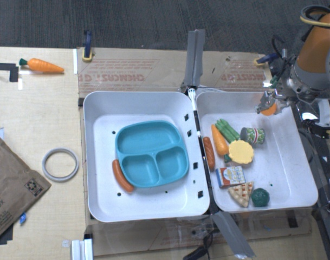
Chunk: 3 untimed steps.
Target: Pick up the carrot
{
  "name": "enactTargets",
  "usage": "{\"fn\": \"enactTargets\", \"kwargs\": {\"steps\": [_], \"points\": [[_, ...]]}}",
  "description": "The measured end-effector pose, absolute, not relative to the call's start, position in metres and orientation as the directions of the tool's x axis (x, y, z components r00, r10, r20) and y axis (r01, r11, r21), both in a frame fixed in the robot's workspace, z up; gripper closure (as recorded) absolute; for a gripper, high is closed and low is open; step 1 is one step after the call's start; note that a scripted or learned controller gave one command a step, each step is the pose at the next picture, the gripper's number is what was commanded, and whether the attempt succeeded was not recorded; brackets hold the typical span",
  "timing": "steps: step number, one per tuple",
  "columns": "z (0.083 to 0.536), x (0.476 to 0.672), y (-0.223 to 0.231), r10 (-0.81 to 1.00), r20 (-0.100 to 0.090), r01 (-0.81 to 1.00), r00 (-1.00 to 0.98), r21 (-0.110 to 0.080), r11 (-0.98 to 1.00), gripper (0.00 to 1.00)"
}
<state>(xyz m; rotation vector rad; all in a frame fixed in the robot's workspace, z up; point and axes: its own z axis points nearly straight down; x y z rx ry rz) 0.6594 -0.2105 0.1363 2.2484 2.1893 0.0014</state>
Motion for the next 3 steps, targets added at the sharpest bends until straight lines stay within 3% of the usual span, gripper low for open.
{"fn": "enactTargets", "kwargs": {"steps": [1, 2, 3], "points": [[0.169, 0.624, -0.21, 0.992, 0.0, 0.992, 0.127, -0.001, -0.127, 1.0], [0.164, 0.627, -0.112, 0.952, -0.001, 0.952, 0.305, -0.003, -0.305, 1.0], [0.191, 0.646, -0.054, 0.885, -0.002, 0.885, 0.465, -0.001, -0.465, 1.0]]}}
